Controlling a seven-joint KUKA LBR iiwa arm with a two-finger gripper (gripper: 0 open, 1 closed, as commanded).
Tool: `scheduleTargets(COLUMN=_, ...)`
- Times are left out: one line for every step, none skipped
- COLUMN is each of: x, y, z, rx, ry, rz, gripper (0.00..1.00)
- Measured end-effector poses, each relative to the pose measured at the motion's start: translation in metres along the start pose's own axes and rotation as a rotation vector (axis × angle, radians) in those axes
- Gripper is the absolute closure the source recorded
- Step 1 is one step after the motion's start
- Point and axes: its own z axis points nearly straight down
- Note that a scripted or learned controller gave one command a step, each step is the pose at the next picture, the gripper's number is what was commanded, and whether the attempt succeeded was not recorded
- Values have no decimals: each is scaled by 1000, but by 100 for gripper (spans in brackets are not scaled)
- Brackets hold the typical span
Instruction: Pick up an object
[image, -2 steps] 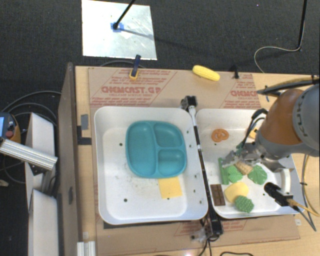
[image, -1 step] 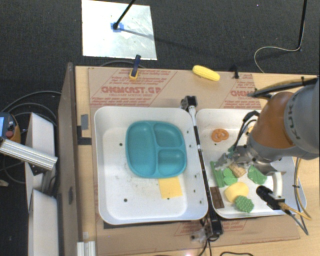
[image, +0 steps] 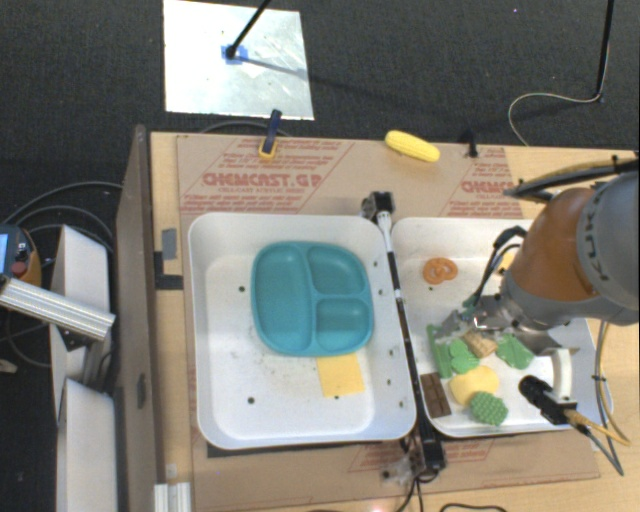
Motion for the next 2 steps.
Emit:
scheduleTargets(x=26, y=-29, z=0, rx=-2, ry=-2, rz=0, gripper=0)
scheduleTargets(x=27, y=-27, z=-11, rx=-4, ry=1, rz=-1, gripper=100)
